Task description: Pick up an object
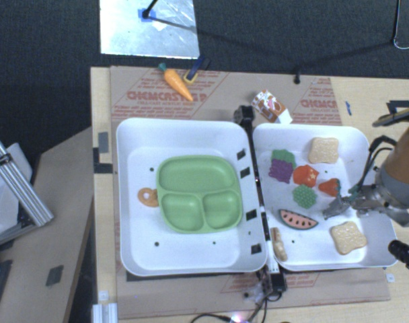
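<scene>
The right bin [311,249] holds several toy foods: purple grapes [280,171], an orange piece [305,175], a green knobbly piece [303,196], a red piece [330,186], a watermelon slice [299,219] and two toast slices [323,150] [347,237]. My gripper [333,208] reaches in from the right and hangs low over this bin. It sits just below the red piece, right of the watermelon slice and above the lower toast. Nothing visibly sits in its grasp.
The left bin [137,153] carries a green divided plate [198,194] and a small orange ring [148,197]. A tan piece [278,244] lies by the divider between the bins. Behind the bins lie a toy carrot [177,84] and a small carton [270,106].
</scene>
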### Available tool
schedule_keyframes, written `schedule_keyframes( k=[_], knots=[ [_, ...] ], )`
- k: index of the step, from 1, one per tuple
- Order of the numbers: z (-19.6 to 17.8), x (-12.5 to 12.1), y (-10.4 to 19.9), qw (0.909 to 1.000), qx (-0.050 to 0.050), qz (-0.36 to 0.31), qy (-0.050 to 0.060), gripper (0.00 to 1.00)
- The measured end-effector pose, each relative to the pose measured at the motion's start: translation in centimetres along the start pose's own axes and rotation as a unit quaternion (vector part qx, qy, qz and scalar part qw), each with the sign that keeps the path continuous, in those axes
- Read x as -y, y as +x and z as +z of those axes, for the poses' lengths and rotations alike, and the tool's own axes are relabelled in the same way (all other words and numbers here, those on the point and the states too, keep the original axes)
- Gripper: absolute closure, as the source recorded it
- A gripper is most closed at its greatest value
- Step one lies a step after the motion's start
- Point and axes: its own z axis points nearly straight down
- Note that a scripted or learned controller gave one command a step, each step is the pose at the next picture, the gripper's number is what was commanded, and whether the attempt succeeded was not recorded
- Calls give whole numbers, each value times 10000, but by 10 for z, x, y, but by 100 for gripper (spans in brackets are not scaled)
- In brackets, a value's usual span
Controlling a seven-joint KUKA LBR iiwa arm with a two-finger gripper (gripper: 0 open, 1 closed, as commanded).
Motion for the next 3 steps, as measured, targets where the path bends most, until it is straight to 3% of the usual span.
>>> schedule_keyframes(
  k=[1, 2, 3],
  knots=[
    [35, 0, 1, 10000, 4, 1, -10, 0],
    [23, -1, 0, 10000, 16, 3, -34, 100],
    [-41, -7, -1, 10000, 26, -14, -57, 100]
  ],
)
